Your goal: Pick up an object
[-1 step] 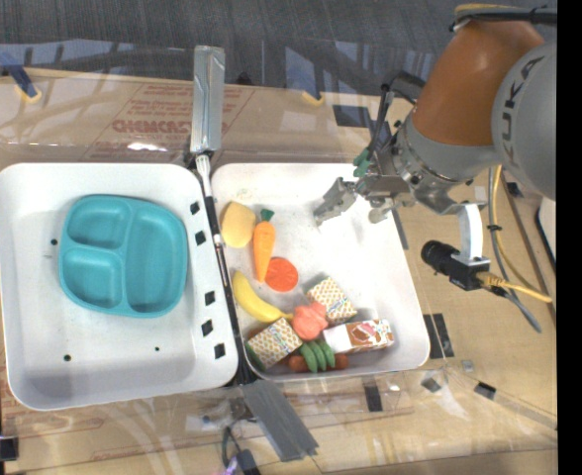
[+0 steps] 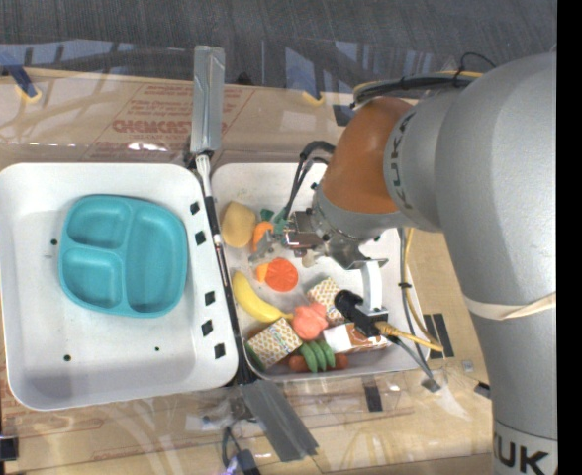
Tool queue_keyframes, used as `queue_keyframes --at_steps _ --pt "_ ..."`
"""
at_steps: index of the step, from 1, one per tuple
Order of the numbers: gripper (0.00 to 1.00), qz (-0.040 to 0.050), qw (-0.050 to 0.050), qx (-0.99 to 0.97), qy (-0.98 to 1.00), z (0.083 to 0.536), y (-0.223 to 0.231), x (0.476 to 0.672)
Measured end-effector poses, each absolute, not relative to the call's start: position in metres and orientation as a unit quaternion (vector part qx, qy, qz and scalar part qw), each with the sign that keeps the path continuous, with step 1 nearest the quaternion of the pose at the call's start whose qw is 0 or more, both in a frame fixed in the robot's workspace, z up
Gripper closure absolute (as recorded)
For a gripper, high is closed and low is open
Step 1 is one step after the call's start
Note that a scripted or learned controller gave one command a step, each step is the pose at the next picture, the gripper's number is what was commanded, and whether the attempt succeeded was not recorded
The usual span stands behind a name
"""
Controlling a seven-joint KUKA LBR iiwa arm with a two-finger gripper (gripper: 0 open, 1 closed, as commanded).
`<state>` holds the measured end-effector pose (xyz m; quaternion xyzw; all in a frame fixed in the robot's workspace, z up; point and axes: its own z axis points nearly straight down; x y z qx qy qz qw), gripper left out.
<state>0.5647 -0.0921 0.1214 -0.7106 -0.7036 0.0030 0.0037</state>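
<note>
The arm is reaching in from the right of the frame, and its gripper [image 2: 296, 234] is hanging low over the upper part of the right bin [image 2: 234, 181], at frame centre. Whether it is open, closed or gripping anything cannot be told from this view.

The candidate objects are lying in the right bin, below and left of the gripper:
- A banana [image 2: 253, 300], along the bin's left wall. It is probably light, smooth and curved; grasping across its middle looks safest.
- A round orange piece [image 2: 282, 274], just below the gripper. It is probably hard and slippery, and may roll.
- A pale yellow rounded piece [image 2: 238, 224], at the bin's upper left, apart from the pile.
- Green pods [image 2: 317, 355] and patterned blocks [image 2: 274, 341], crowding together at the lower edge.

All appear to be light toy food, stiff rather than fragile.

The bin floor is looking smooth and white, offering little friction. Room is tight, as objects are touching one another. The left bin [image 2: 24, 295] is holding a teal divided plate [image 2: 125, 253].
</note>
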Motion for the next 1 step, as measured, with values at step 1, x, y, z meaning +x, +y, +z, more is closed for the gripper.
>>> queue_keyframes --at_steps 1 --pt "0.00 0.0002 0.001 -0.703 -0.712 0.1923 -0.0770 0.5471"
